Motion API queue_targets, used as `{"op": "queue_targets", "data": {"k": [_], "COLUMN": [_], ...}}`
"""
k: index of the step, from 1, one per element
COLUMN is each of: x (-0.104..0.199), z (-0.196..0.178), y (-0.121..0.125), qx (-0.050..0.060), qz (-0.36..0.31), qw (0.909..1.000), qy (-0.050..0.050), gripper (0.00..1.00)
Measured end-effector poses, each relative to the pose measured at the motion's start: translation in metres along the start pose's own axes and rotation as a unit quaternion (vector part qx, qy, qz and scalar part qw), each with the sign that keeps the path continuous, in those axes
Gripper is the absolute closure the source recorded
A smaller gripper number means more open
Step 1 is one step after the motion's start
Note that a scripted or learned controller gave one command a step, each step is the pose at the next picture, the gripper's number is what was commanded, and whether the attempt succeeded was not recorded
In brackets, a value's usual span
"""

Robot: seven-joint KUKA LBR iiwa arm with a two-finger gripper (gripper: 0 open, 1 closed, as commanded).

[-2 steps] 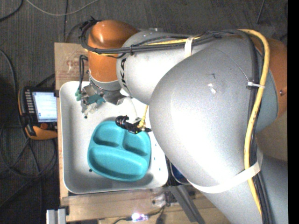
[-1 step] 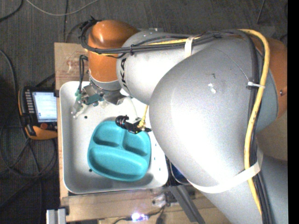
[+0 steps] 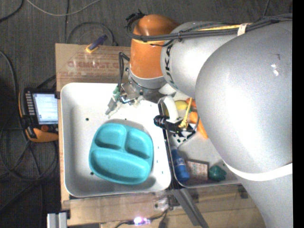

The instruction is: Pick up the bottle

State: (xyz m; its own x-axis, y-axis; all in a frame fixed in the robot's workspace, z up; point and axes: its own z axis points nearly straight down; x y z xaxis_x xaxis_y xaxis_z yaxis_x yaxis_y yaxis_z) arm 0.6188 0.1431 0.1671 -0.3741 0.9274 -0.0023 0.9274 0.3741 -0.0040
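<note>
Over the top edge of the left bin, as the view has it, the end effector hangs just inside the rim, near that bin's upper middle. Whether it is open or closed cannot be told at this size and slant, and nothing can be seen held in it. The arm comes in from the right as a broad grey mass, bends above the right bin and narrows to the orange band just above the wrist, which points down and leftward.

Dark letters run down the grey casing beside the orange band. They are cut off, and only a "K" can be read. Faint print crosses the brown board along the tabletop's top edge, too pale to read. A handheld screen glows off the left edge, its text too small to make out.

The bottle, blue, lies in the right bin against its left wall, toward the tabletop's bottom edge and well apart from the end effector. Its label is unreadable. Just beside it lies a brown packet, then a green lump partly covered by the arm. Higher up, a yellow thing and an orange thing peek out from under the arm, and their shapes cannot be made out. A teal divided plate lies in the left bin.
</note>
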Motion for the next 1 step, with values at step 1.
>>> {"op": "queue_targets", "data": {"k": [1], "x": [0.0221], "z": [0.0775], "y": [0.0184], "qx": [-0.008], "qz": [-0.171], "qw": [0.9852], "qy": [-0.001], "gripper": [0.0]}}
